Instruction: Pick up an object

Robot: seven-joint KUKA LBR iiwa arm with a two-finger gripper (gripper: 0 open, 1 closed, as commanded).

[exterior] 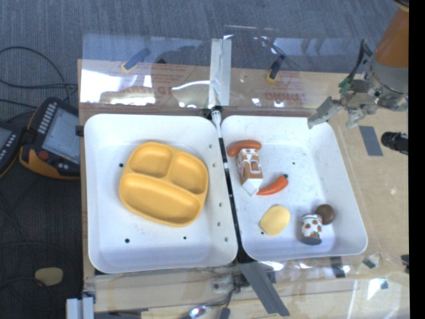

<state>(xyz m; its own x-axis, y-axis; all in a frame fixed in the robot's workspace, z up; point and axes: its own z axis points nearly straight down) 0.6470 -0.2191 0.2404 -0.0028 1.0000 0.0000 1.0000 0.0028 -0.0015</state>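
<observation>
Nearest your viewpoint, the tabletop (392,198) carries two shallow white bins side by side, their inner walls touching along the centre line.

1. Left bin (106,244). Note one item inside: a yellow divided plate (164,182) with three compartments, lying flat near the bin's centre and tilted slightly clockwise.

2. Right bin (345,198). Taking this bin's centre as the clock centre, you will find the candidate objects in order of size:
- A small carton (250,169) printed brown and white, at 10 o'clock, lying along the bin's left wall.
- A yellow lemon-shaped piece (275,219) at 7 o'clock, apart from the others.
- An orange sausage-shaped piece (244,147) at 11 o'clock, touching the upper end of the carton.
- An orange-red carrot-shaped piece (273,185) near centre, its blunt end touching the carton's lower corner.
- A white cup-shaped item with red spots (311,228) at 5 o'clock.
- A brown ball (325,212) at 4 o'clock, just beside the spotted item.

3. Arm. The grey arm with its orange band (397,35) stands at 2 o'clock, outside the right bin. The claw (340,109) hangs over the bin's upper right corner with its fingers spread wide, and you will see nothing between them. All objects lie well apart from it.

4. Surroundings. A handheld control pendant (50,137) with cable lies on the floor at 9 o'clock of the left bin.
</observation>
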